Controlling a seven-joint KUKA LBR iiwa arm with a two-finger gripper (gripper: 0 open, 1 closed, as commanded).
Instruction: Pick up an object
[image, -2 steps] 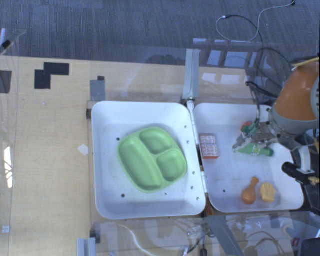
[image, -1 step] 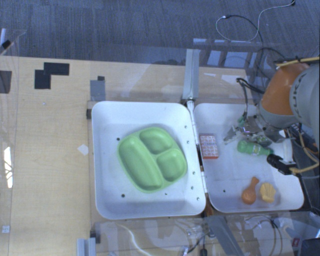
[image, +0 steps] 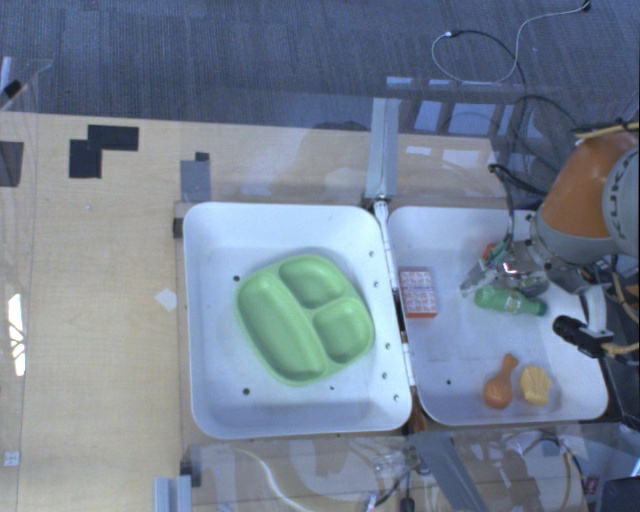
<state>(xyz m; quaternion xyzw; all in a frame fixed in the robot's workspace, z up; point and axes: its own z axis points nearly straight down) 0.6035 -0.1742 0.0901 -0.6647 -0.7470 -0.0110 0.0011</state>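
Observation:
In the right bin (image: 450, 390), my gripper (image: 498, 272) hangs low at the upper right, just above the left end of a green bottle (image: 512, 302) that lies on its side. A small red thing (image: 491, 250) peeks out behind the gripper. A pink and white box (image: 418, 292) lies by the bin's left wall. An orange drumstick-shaped toy (image: 499, 383) and a yellow toy (image: 536, 385) rest near the front right corner.
The left bin (image: 210, 400) holds a green divided plate (image: 304, 318). A metal divider (image: 382, 160) runs between the bins at the back. Cables (image: 520, 180) and the arm's orange band (image: 585, 195) crowd the right side.

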